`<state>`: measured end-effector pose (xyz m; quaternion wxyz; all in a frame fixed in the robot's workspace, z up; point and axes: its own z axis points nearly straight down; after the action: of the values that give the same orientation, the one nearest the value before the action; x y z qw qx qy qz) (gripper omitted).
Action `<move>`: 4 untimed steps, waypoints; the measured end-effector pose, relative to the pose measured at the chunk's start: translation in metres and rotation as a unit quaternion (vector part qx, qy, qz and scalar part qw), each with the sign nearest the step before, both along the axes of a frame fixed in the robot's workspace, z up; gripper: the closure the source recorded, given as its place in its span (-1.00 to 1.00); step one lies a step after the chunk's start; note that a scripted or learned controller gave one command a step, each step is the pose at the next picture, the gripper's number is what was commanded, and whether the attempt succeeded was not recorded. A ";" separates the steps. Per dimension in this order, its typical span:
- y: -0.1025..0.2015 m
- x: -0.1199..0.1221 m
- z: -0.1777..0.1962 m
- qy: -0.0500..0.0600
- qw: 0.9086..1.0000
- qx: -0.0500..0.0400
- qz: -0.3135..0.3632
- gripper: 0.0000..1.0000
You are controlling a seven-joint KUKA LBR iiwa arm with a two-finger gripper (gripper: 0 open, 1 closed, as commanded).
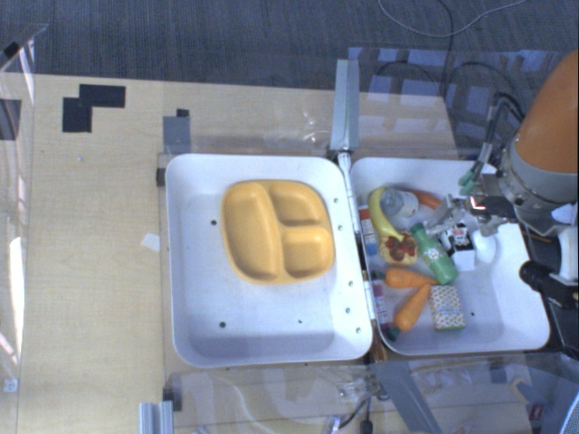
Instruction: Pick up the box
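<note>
Your claw [460, 227] hangs over the right bin [520, 333], above its middle, and you cannot tell whether it is released or clenched. Look just below it: the box [447, 307], small and pale with a speckled print too blurred to read, lies flat near the bin's front. Beside it to the left lie two carrots [409, 292]; a green bottle [434, 254] and a banana [382, 213] sit further back. A yellow divided tray [276, 230] rests in the left bin [194, 269].
</note>
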<state>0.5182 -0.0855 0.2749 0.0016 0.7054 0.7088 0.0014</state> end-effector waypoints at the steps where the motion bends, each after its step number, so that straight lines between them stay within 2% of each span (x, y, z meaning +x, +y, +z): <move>1: -0.038 -0.023 -0.114 0.001 1.000 0.000 -0.002 -1.00; 2: -0.061 -0.027 -0.186 -0.004 0.998 -0.001 0.062 -1.00; 3: -0.045 -0.029 -0.073 -0.001 1.000 0.000 -0.020 -1.00; 4: -0.053 -0.027 -0.185 -0.004 0.997 -0.001 0.077 -1.00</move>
<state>0.4907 -0.1387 0.0896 0.0053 0.6490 0.7608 0.0034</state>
